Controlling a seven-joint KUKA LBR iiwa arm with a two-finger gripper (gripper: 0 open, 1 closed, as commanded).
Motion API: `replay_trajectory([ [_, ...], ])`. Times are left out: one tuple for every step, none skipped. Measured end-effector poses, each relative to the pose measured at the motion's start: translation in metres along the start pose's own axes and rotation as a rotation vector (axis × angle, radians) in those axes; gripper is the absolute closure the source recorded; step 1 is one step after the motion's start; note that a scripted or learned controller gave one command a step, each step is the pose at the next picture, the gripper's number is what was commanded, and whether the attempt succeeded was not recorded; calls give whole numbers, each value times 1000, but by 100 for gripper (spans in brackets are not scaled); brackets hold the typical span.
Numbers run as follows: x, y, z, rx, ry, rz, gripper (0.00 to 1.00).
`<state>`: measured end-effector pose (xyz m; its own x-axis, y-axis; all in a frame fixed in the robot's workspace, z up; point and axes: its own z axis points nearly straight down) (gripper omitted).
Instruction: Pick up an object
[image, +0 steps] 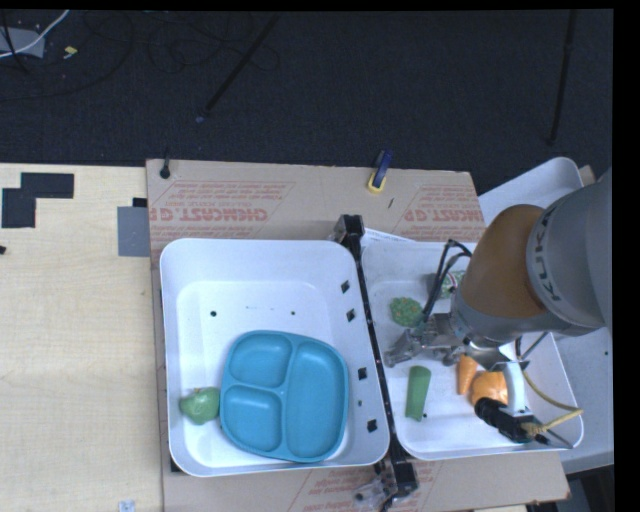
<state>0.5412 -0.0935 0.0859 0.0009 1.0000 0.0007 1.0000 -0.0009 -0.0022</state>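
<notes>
Green stick (417, 392) is lying just below the gripper (412, 345); I can't tell its grip, and it might be missing, hitting the wall (372, 340).

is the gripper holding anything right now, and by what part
Nothing is visibly held. The gripper hangs low in the right bin, between the green clump and the green cylinder.

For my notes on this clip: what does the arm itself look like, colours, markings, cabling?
The arm is bulky and rounded, a grey shell with dark lettering on its side, ending in a broad orange band above the wrist. Thin black cables loop beside the wrist. The gripper below is grey metal, small beside the arm's body.
</notes>
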Motion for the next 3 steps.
replay_trajectory([
  [-2,0,-11,2,1,8,100],
  [0,-3,-54,-3,0,4,100],
  [2,-1,-116,-6,-1,-1,100],
])
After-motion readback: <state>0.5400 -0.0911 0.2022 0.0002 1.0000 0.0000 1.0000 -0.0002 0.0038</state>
